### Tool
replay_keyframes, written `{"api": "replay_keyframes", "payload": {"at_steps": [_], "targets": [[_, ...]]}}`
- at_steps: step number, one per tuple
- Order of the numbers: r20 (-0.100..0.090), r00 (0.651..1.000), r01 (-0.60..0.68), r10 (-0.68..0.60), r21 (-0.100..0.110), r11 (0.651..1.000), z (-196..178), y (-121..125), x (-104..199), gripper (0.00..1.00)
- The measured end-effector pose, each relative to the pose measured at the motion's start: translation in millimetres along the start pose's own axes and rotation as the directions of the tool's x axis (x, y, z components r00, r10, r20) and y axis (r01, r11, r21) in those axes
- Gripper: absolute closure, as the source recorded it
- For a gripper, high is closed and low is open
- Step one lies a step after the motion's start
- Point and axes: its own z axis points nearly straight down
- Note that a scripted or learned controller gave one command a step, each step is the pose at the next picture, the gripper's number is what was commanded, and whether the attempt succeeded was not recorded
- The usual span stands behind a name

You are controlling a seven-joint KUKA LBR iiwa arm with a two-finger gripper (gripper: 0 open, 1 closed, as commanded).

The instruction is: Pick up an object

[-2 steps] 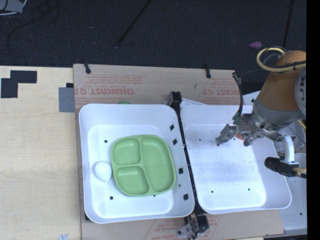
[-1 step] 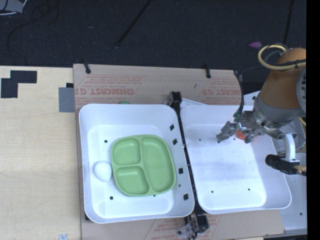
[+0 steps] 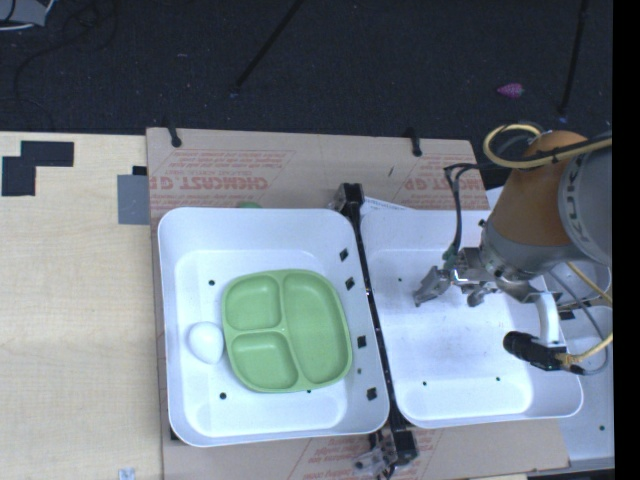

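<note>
Farthest from the jaws, at the left wall of the left bin (image 3: pixel 180 268), lies a small white ball (image 3: pixel 206 342), touching the rim of the green divided plate (image 3: pixel 286 329) beside it. I judge the ball light and hard, round and smooth, so it would tend to roll or squirt out unless the jaws close across its middle. It has no long axis to speak of.

The green plate sits well to the left of the jaws, across the black divider (image 3: pixel 365 308) between the bins. It looks like stiff, light plastic, slick on its faces, and too broad to span. The sensible hold is on the raised outer rim or one of the ridges between its three compartments, with one finger inside and one outside. Its long axis runs from upper left to lower right in the camera view, the single large compartment along the side nearer the jaws and the two smaller ones on the far side.

The gripper (image 3: pixel 432 288) hangs low over the right bin (image 3: pixel 470 398), near its upper left part, the arm behind it to the right. The jaws appear spread apart, with nothing between them. Neither object lies beneath them; both are in the other bin, so a pick would call for a move leftward across the divider.
</note>
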Motion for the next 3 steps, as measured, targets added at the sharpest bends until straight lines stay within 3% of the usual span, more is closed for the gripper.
{"api": "replay_keyframes", "payload": {"at_steps": [1, 2, 3], "targets": [[0.001, 1.000, -0.002, 0.002, -0.004, 1.000, 44, 0, 1, 0.00], [0.001, 1.000, -0.006, 0.006, -0.005, 1.000, 32, 0, 0, 1.00], [0.002, 1.000, 0.000, 0.000, -0.012, 1.000, -30, -1, 5, 1.00]]}}
